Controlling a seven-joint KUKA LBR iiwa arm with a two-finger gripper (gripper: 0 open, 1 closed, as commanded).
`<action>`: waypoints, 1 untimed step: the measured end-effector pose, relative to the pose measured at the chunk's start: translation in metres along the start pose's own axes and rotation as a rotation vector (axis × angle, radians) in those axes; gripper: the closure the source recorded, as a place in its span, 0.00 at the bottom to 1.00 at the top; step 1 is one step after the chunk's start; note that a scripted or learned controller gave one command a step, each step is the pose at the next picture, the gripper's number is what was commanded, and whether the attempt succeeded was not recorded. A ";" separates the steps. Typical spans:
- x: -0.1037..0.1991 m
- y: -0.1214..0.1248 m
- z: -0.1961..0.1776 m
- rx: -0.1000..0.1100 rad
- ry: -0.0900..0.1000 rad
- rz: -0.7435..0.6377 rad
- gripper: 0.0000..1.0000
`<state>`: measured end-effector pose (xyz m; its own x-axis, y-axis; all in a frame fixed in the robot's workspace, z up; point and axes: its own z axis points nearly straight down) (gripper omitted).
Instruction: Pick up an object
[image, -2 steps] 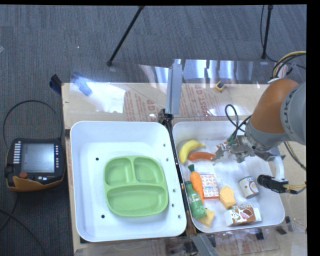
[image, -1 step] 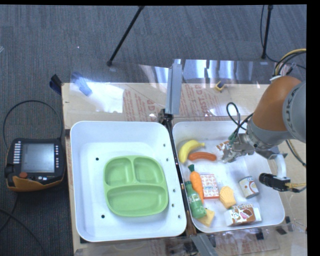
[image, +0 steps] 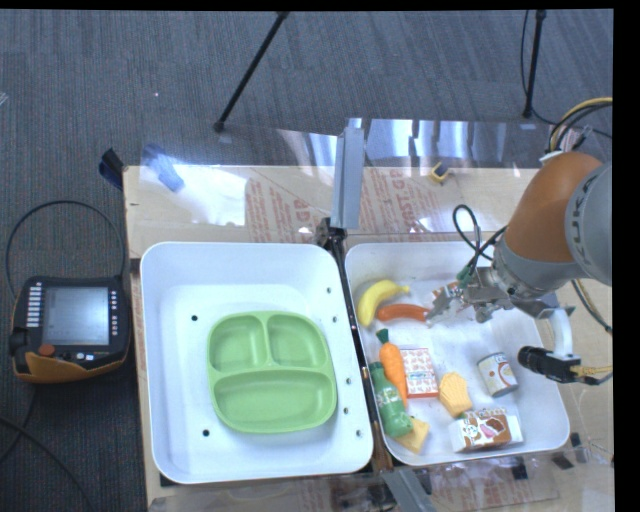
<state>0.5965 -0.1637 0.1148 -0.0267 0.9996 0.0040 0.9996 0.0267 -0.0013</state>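
Observation:
My gripper (image: 447, 299) hangs low over the upper middle of the right bin (image: 545, 405), with the grey arm and its orange band (image: 552, 205) reaching in from the right. Just left of the gripper lies an orange-red sausage (image: 402, 312), its right end at the gripper's tip; whether they touch is unclear. A yellow banana (image: 379, 298) curves beside the sausage. Below lie a carrot (image: 393, 367), a green bottle (image: 389, 402), a small printed box (image: 419, 372), a yellow corn piece (image: 455, 393), a can (image: 497, 373) and a brown snack box (image: 488, 429).
The left bin (image: 180, 290) holds a green divided plate (image: 271, 372). A yellow wedge (image: 418, 433) sits by the bottle's base. A grey post (image: 347, 185) stands behind the bins' shared wall. A pendant (image: 70, 328) lies on the floor at left.

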 end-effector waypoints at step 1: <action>-0.027 0.050 0.023 0.001 0.012 0.024 0.00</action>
<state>0.6475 -0.1891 0.0919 -0.0029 0.9999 0.0157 1.0000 0.0030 -0.0024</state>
